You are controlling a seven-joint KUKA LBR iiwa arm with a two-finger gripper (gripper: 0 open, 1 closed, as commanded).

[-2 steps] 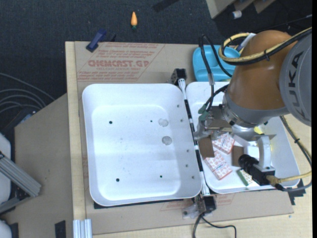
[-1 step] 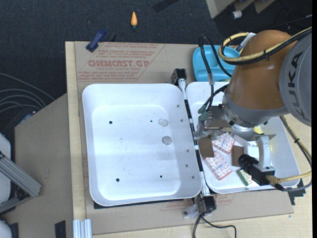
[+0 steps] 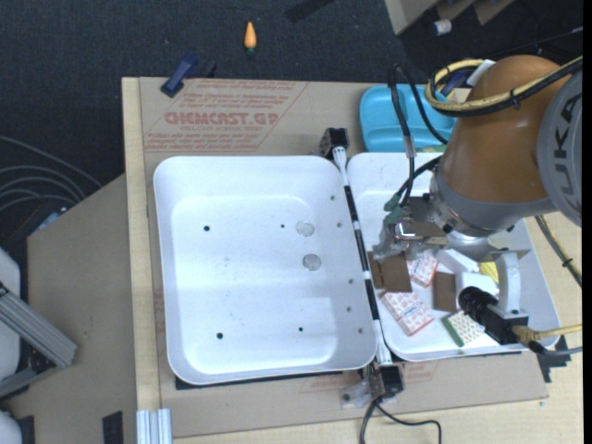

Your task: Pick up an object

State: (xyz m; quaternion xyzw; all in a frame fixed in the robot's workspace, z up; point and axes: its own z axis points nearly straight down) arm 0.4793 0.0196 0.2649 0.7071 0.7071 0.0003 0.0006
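I hover the gripper [image 3: 400, 239] over the brown card [image 3: 393, 272] in the right bin [image 3: 536, 276]; its state I cannot tell. Crowded neighbouring packets may spoil my grasp.

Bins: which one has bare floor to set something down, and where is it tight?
The left bin has open white floor from its left wall across to the divider, broken by two small round marks. The right bin is crowded: brown card, red-patterned packets and a green-edged piece cluster under the end effector.
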